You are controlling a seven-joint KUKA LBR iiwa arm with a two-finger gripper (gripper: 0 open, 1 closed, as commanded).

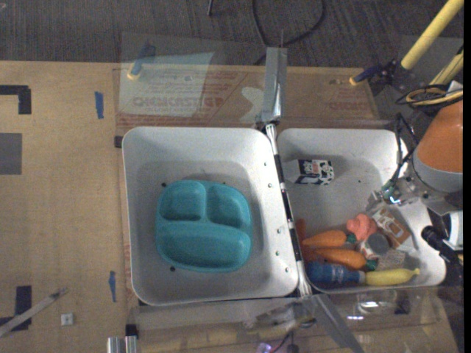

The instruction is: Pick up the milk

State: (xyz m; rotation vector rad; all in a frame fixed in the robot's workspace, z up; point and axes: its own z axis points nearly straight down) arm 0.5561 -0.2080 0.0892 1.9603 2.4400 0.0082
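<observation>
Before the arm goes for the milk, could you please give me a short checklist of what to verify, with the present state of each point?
1. Milk carton in view, in the right bin: ok.
2. Space around the carton free of other items: ok.
3. Carton lies apart from the pile with the carrots and banana: ok.
4. Gripper over the milk: not ok, it is to the right.
5. Fingers ready: cannot tell.

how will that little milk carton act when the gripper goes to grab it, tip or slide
The milk carton looks like a small box lying flat, so it probably won't roll or tip. It sits alone on the smooth floor of the right bin, so a glancing touch may slide it.
</observation>
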